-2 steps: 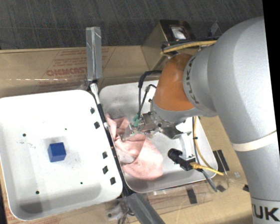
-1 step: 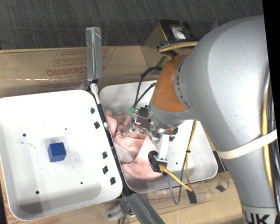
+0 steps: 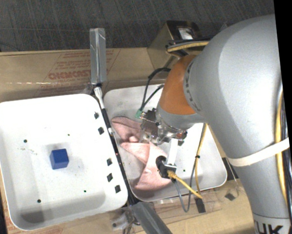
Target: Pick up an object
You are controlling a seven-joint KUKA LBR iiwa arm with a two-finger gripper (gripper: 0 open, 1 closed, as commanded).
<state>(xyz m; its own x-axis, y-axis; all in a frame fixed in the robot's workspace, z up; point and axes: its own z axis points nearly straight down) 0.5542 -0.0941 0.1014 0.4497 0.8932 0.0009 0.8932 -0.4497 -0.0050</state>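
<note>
The arm (image 3: pixel 237 93) reached down into the right bin (image 3: pixel 215 176), its gripper (image 3: pixel 149 135) low over a pink cloth (image 3: pixel 143 164) that lay crumpled along that bin's left side. The wrist hid the grip, so its state could not be told. The cloth looked soft, light and limp; it would likely sag and drape once lifted, so a raised fold near its middle seemed the best place to pinch. A small blue cube (image 3: pixel 59 158) sat in the left bin (image 3: pixel 10 119), stiff and easy to clamp by its flat sides.
</note>
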